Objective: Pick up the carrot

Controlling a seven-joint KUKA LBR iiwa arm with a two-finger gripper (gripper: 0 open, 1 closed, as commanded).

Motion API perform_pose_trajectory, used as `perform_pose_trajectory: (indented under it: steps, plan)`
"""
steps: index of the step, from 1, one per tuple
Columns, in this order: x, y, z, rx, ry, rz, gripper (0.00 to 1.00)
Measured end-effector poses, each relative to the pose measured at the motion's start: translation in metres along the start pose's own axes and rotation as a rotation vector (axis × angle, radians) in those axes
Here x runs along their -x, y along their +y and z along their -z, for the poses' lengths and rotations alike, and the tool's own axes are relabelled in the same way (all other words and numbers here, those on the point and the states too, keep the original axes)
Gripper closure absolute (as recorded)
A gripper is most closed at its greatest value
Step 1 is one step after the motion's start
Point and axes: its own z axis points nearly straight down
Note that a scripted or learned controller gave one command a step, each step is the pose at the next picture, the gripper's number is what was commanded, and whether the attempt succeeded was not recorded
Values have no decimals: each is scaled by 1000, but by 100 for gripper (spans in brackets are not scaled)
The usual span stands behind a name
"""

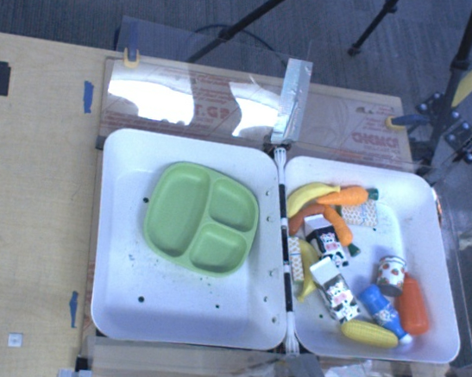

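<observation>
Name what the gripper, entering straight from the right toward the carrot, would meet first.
Probably the right bin's rim if low; above it, the way looks free to the carrot. Height is unclear.

I counted two white bins on the bench: the left bin (116, 236) and the right bin (445, 282). The left bin held one green divided plate (201, 218). In the right bin I counted one banana (304, 196), one carrot (346, 195), one corn cob (370, 334), one orange-red vegetable (415, 306), and several smaller items too jumbled to count.
</observation>
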Motion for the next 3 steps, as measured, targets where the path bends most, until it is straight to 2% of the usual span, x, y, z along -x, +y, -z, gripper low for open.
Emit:
perform_pose_trajectory:
  steps: [1, 2, 3]
  plan:
    - [-24, -1, 79, 2, -1, 199, 0]
    - [-46, -3, 10, -1, 1, 130, 0]
    - [-91, 22, -127, -1, 2, 285, 0]
